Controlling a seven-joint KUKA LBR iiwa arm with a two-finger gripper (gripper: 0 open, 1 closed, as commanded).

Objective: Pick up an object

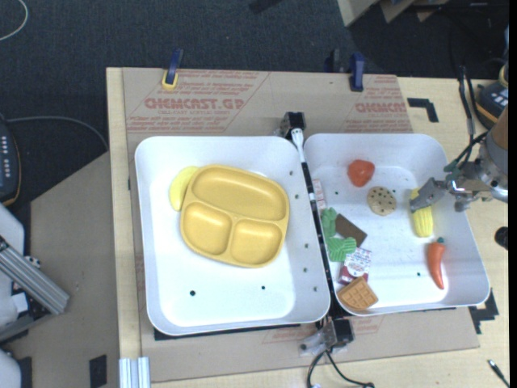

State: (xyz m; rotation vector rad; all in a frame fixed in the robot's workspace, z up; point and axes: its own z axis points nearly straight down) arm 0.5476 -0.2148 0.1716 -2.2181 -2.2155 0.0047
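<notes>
Corn cob [422,219], the yellow toy lying at the right of the right bin [404,297], seems the target, with the gripper [440,192] just above it, fingers apparently spread and empty, so grasp and lift remain.

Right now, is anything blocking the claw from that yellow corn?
Nothing visible does. The gripper hangs right at the corn near the right bin's far side; the carrot and cookie lie apart from it.
</notes>
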